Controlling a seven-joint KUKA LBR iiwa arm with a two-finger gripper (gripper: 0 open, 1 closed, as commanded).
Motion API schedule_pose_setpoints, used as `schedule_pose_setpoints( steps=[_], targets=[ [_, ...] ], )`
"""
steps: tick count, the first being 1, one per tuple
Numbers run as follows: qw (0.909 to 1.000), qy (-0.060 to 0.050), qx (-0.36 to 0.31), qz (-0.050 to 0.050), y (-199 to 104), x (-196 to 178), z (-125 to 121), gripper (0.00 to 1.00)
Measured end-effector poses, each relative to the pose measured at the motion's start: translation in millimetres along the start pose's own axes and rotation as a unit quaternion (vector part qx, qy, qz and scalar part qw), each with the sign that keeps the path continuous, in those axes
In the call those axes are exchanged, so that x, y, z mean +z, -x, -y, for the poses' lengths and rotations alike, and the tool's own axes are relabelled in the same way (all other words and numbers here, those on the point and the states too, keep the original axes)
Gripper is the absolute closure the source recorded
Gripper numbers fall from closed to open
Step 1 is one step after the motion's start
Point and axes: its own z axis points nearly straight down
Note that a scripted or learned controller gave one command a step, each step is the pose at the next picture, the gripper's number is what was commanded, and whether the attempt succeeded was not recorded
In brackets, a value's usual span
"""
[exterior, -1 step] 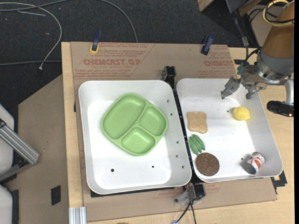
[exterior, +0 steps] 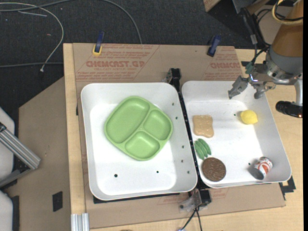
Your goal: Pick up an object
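The right bin [exterior: 226, 105] holds a yellow lemon-like piece [exterior: 249, 117], a tan slice of toast [exterior: 203, 125], a green leafy piece [exterior: 202, 148], a brown round patty [exterior: 213, 169] and a small red-and-white can [exterior: 263, 166]. My gripper [exterior: 248, 91] hangs over the bin's far right corner, above and just behind the yellow piece. Its two fingers are spread apart with nothing between them.
The left bin [exterior: 96, 177] carries a green three-part plate [exterior: 138, 127] in its middle. Black clamps [exterior: 173, 74] sit between the bins at the back and front. Blue clips [exterior: 213, 45] hold the cardboard base at the far edge.
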Motion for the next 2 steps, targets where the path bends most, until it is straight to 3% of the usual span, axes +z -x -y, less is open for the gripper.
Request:
schedule_pose_setpoints(
  steps=[2],
  targets=[
    [1.0000,-0.003,0.000,-0.001,0,115,5,0.00]
  ],
)
